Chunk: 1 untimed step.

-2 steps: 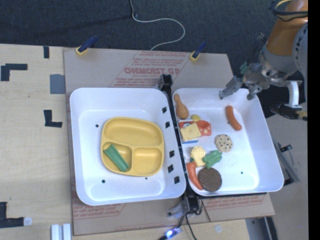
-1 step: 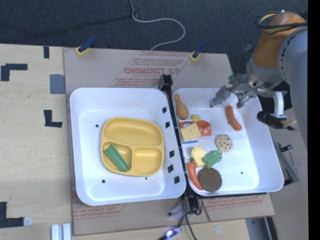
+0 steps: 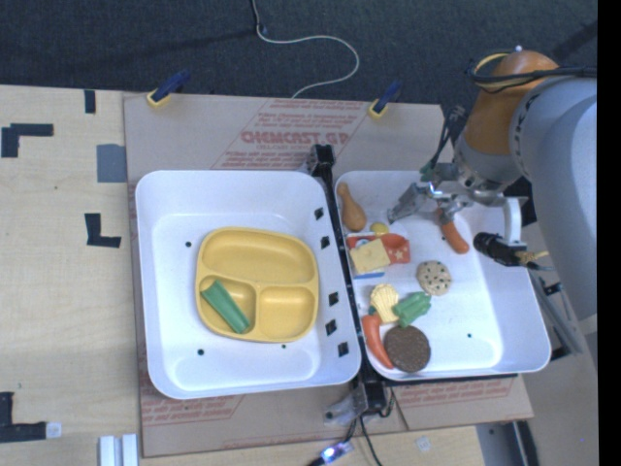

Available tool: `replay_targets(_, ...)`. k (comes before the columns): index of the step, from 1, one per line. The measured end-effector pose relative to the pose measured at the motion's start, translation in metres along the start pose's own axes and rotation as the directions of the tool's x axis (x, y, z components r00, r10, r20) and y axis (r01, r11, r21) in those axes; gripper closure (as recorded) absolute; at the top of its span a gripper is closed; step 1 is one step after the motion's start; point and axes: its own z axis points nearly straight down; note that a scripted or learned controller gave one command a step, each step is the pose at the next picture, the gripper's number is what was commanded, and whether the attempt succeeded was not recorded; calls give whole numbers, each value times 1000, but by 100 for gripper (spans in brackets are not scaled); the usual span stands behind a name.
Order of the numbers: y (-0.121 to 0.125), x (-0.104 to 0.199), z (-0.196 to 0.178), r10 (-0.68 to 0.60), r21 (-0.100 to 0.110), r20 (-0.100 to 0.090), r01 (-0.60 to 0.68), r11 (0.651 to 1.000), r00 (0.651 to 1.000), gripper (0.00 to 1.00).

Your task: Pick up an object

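My gripper [image 3: 423,209] hangs over the back of the right bin [image 3: 505,333], its fingers spread open with nothing between them. An orange sausage-shaped toy [image 3: 455,235] lies just to the right of and below the fingertips. A brown drumstick [image 3: 349,208] lies to the left of the gripper by the bin's left wall. In front of the gripper sit a yellow cheese block [image 3: 369,257], a red piece [image 3: 397,249], a speckled cookie [image 3: 434,278], a yellow corn piece [image 3: 384,301], a green piece [image 3: 414,306], a carrot [image 3: 374,339] and a brown patty [image 3: 407,349].
The left bin [image 3: 170,221] holds a yellow divided plate [image 3: 267,260] with a green toy [image 3: 226,306] in its front left compartment. The grey arm with its orange band [image 3: 500,115] fills the right side. A white cable [image 3: 310,47] lies behind the bins.
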Motion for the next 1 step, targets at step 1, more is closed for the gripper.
replay_targets(1, 0, 1, 14, 0, -5, 1, 0, 1000, 1000, 0)
